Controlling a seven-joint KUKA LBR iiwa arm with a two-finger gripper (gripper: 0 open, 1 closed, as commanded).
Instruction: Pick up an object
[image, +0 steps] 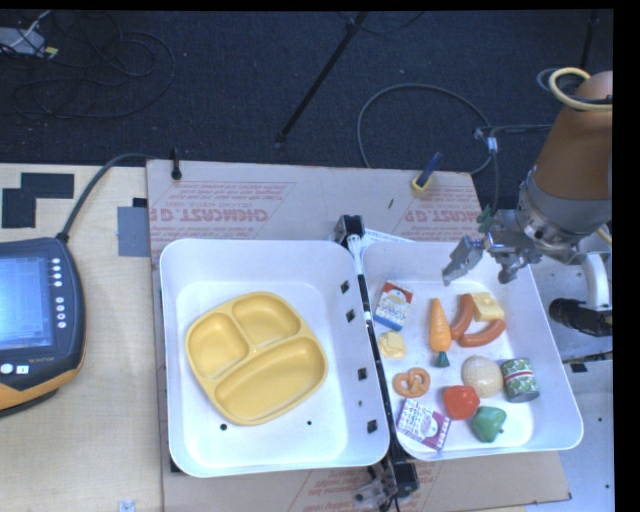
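Orange plastic carrot (439, 325) lies below the gripper (486, 260), its jaws spread, empty.

Dark carpet (200, 90) (cables strewn) behind a pale wooden bench (90, 430).

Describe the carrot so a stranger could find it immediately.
Look in the right-hand bin, the one crowded with toy food. Near its middle, the carrot stands lengthwise, left of the curved sausage. It is the only orange cone, with a small green stub at its lower end.

Glossy white plastic bins (260, 265), matt yellow plastic tray (257, 356), cardboard underlay (230, 205)
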